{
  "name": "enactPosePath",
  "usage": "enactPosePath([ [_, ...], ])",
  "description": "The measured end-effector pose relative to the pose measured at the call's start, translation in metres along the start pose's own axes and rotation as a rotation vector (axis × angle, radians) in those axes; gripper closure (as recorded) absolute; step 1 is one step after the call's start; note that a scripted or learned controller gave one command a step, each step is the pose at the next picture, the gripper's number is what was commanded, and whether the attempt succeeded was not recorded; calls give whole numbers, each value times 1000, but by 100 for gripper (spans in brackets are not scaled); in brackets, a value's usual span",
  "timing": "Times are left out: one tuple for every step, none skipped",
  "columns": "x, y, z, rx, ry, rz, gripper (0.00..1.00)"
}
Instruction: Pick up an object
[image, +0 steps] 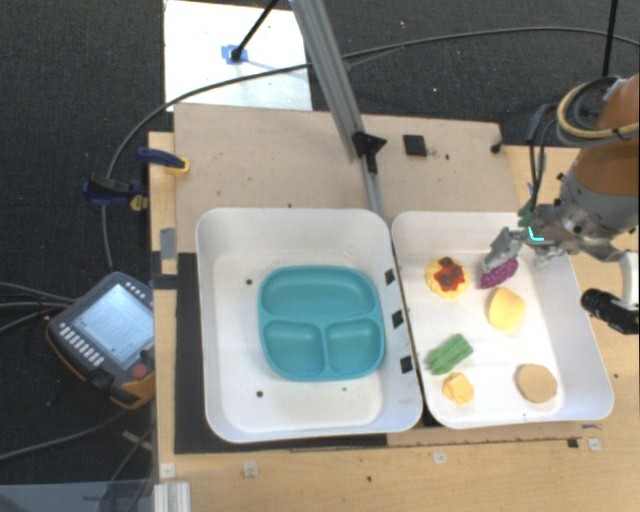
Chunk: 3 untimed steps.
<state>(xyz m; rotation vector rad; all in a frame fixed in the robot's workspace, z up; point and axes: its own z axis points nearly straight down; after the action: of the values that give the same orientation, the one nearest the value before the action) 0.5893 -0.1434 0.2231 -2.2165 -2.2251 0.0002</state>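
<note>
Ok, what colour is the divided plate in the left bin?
Teal, plain and unpatterned: the three-compartment plastic plate shows clearly in the camera view.

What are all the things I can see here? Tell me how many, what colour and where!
White bins: two, side by side on the bench.
Divided tray: one, teal, in the left bin.
Purple piece: one, right bin, top, by the gripper.
Round piece: one, yellow with red, right bin, top left.
Yellow lump: one, right bin, middle.
Green piece: one, right bin, lower left.
Small yellow piece: one, right bin, bottom.
Tan disc: one, right bin, bottom right.
Handheld screen: one, grey and orange, far left.
Gripper: one, grey, over the purple piece.
</note>
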Motion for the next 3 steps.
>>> enactPosePath([
  [0, 1, -1, -2, 0, 0, 0],
  [2, -6, 43, 0, -1, 3, 0],
  [1, -6, 84, -1, -1, 3, 0],
])
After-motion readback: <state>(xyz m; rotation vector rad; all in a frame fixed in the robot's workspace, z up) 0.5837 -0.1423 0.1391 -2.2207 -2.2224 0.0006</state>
